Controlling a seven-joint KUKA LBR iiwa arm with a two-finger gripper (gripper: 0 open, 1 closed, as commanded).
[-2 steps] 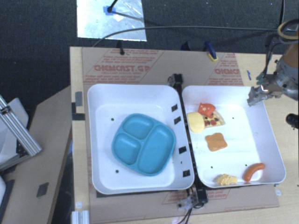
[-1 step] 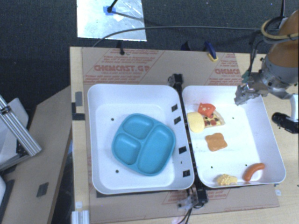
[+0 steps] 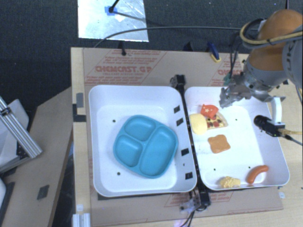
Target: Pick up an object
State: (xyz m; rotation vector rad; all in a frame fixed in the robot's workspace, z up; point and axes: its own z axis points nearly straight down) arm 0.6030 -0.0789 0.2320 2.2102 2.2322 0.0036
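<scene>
Toy foods, the things to pick from, all lie in the right bin (image 3: 272, 174). Leftmost in view, the left bin (image 3: 102, 126) is shallow white plastic with rounded corners, holding a smooth blue plate (image 3: 145, 145) of 3 compartments, with bare floor all round it. Across the black clips joining the 2 bins lie a pale yellow rounded piece (image 3: 198, 124), touching a red strawberry-like piece (image 3: 209, 110) and a spotted pizza slice (image 3: 217, 122). Just below sits a flat orange toast shape (image 3: 219, 144). Near the front rim lie a crumbly yellow lump (image 3: 228, 181) and a glossy sausage (image 3: 257, 173), with open floor between. The gripper (image 3: 227, 100) hangs just above the strawberry; whether its jaws are spread I cannot tell. The board beneath reads "CHEMCAST".
</scene>
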